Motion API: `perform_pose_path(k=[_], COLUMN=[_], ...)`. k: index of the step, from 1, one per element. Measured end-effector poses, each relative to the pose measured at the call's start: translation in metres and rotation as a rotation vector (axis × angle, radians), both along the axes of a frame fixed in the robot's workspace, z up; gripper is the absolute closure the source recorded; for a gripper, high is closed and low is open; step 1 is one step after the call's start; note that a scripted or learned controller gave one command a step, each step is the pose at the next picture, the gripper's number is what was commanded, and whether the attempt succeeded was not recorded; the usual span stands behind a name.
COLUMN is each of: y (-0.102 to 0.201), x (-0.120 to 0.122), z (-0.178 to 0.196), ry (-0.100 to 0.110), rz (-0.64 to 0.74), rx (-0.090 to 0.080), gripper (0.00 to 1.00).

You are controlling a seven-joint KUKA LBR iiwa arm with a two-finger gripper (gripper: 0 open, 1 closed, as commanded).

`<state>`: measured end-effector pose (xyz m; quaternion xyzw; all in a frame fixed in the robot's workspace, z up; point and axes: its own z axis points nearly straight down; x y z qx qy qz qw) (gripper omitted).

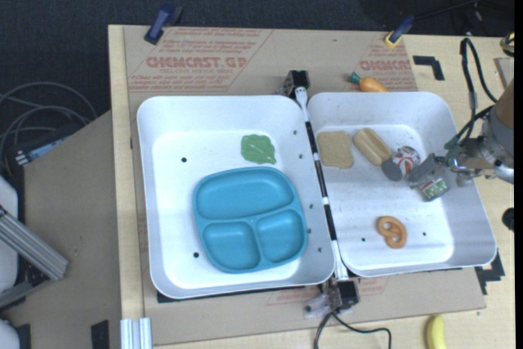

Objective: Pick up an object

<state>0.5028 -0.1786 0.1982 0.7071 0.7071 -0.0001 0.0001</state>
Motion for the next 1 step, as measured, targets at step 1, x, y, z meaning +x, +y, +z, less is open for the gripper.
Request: perform_pose_path(k=[1], y=[-0.0424], x=[0.0553], z=[-0.0987], ry=[0.002], rz=[0.002], rx=[0.005], gripper=[0.00])
